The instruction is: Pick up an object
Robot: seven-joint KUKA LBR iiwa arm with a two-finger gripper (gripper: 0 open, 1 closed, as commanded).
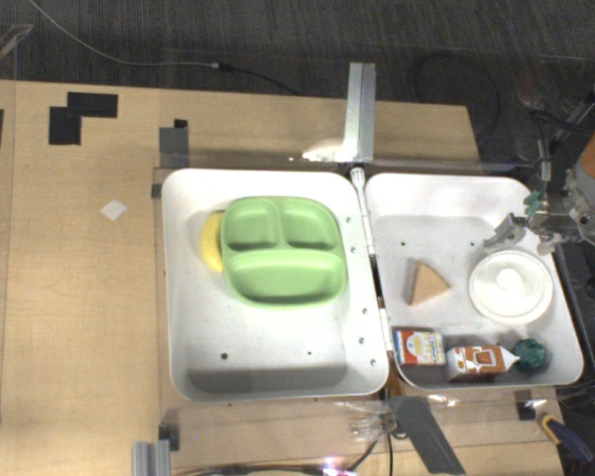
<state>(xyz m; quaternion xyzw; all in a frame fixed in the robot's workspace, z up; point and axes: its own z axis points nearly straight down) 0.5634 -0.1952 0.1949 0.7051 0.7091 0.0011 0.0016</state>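
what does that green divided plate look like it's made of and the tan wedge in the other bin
Green divided plate: likely molded plastic, uniform colour, smooth rounded compartments, soft sheen. Tan wedge: possibly wood or foam, matte, flat faces, lighter edge; the view leaves it open.

Two white bins: left bin [268,365], right bin [446,216]. In left: light green divided plate [281,249]; yellow object [210,243] peeking out at its 9 o'clock. In right: tan wedge [426,285]; white round lid [510,285] at wedge's 3 o'clock; red-and-white printed packet [419,347] at 6 o'clock; brown-and-white carton [481,362]; dark green lump [531,355]. Bench [69,296] pale wood, black patches [79,117] at 10 o'clock.
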